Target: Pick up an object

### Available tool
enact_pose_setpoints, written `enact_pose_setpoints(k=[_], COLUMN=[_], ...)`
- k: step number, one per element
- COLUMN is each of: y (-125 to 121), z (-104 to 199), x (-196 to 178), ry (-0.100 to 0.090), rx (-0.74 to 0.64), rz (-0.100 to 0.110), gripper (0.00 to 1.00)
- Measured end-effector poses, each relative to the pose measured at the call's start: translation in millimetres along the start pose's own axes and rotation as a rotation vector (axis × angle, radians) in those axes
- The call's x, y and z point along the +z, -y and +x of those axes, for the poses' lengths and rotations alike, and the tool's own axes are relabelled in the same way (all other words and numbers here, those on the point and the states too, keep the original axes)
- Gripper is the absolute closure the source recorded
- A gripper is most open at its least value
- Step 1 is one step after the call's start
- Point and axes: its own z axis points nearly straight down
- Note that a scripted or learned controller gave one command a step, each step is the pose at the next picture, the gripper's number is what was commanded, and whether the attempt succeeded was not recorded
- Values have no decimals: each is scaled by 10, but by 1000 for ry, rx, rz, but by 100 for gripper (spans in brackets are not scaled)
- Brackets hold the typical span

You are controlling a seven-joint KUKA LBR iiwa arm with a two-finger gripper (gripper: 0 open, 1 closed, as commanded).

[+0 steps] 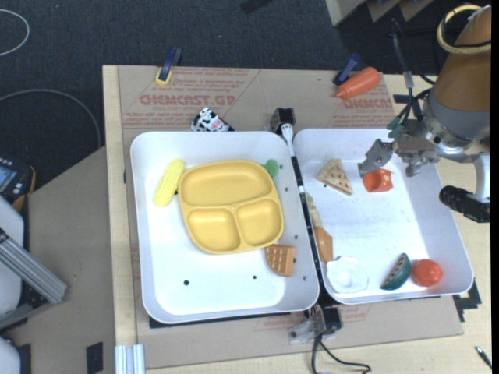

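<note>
Directly beneath the hand (387, 160), in the right bin (437, 232): one small red block-shaped toy (378, 181), the likeliest candidate for the pick. Judged light, rigid plastic, smooth and somewhat slippery, not fragile; best taken across its two flatter sides, squarely, so it does not squirt out. It lies on the bin floor just under the fingertips, apparently between them but not lifted, and contact cannot be confirmed. Hand state: fingers spread fairly wide, straddling the toy, nothing gripped. Just beyond the hand toward the bin divider: a tan wedge like a sandwich or pizza slice (335, 177), near but apart from the red toy, probably light and stiff. Further off, at the near edge of the same bin: a watermelon slice (396, 272) touching or just beside a red tomato (426, 272), a white fried-egg piece (346, 274), and an orange strip (322, 242) against the divider. Well apart from the hand, in the left bin (156, 279): yellow divided plate (231, 206), corn cob (168, 182), waffle (281, 259). On the counter (125, 131) behind the hand: a carrot (359, 83).
</note>
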Motion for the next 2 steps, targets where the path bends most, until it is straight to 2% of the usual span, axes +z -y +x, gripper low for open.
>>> enact_pose_setpoints(k=[1,2], y=[-24,-48], z=[2,20], x=[-66,360], ry=[2,0], rx=[-2,-3], rz=[-13,-7], gripper=[0,0])
